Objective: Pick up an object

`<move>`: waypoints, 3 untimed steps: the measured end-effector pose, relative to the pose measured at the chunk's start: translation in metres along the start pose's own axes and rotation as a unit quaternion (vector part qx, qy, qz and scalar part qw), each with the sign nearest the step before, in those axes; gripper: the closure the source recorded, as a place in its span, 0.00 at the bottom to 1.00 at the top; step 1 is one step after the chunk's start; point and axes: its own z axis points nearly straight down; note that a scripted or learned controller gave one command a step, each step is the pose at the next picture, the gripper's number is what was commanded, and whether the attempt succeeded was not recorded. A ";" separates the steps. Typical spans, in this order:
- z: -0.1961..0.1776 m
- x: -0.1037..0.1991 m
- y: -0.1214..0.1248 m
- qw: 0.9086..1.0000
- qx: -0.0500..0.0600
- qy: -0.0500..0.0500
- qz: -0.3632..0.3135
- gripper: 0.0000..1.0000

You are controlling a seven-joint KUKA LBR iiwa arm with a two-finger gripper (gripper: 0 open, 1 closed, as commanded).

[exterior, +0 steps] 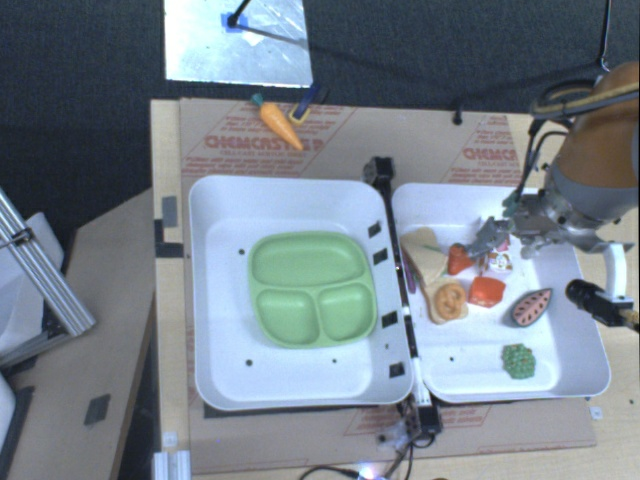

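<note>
The right bin [580, 368] holds several toy foods: a beige wedge [424, 253], a small red piece [458, 260], a white and red packet [500, 262], an orange-red block [487, 291], an orange round piece [448, 301], a brown and pink oval [531, 307] and a green broccoli [518, 360]. My gripper [490, 235] reaches in from the right, low over the bin's back middle. It hangs just above the red piece and the packet. Nothing visibly sits in its grasp.
The left bin [215, 268] carries a green divided plate [310, 288]. A toy carrot [279, 125] lies on the bench behind the bins, near a shiny metal sheet [238, 28]. A black part [595, 303] juts over the right bin's right wall.
</note>
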 end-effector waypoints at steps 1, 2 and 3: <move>-0.007 0.000 0.003 1.000 -0.007 -0.001 -0.001 0.00; 0.035 0.004 0.004 1.000 -0.005 0.000 -0.001 0.00; 0.090 0.005 0.014 1.000 -0.005 0.000 -0.001 0.00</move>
